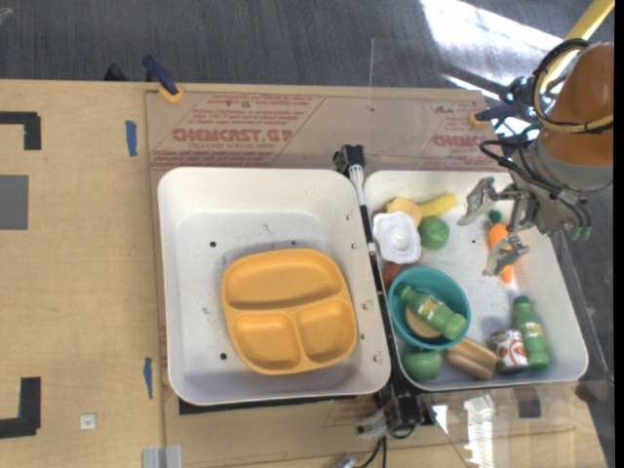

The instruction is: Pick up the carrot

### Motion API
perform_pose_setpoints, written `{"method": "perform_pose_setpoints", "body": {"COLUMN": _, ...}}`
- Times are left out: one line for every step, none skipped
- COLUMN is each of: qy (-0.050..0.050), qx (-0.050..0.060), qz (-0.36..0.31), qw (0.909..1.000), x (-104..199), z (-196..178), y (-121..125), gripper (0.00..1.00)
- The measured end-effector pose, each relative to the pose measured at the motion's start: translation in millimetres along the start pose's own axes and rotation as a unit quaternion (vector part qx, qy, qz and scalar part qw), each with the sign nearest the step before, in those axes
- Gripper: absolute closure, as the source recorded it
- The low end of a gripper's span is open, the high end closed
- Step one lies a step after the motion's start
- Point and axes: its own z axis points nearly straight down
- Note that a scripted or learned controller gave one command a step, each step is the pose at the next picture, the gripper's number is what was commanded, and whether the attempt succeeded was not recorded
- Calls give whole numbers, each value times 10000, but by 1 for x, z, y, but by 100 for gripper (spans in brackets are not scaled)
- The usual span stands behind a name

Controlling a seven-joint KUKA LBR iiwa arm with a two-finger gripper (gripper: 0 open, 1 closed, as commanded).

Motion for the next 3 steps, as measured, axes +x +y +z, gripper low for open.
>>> {"method": "perform_pose_setpoints", "body": {"qy": 47, "qx": -10, "qz": 796, "qw": 9968, "x": 5, "z": 51, "y": -34, "gripper": 0}}
{"method": "perform_pose_setpoints", "body": {"qy": 12, "qx": 10, "qz": 2295, "qw": 9733, "x": 5, "z": 91, "y": -66, "gripper": 0}}
{"method": "perform_pose_setpoints", "body": {"qy": -68, "qx": 30, "qz": 2286, "qw": 9735, "x": -1, "z": 75, "y": -66, "gripper": 100}}
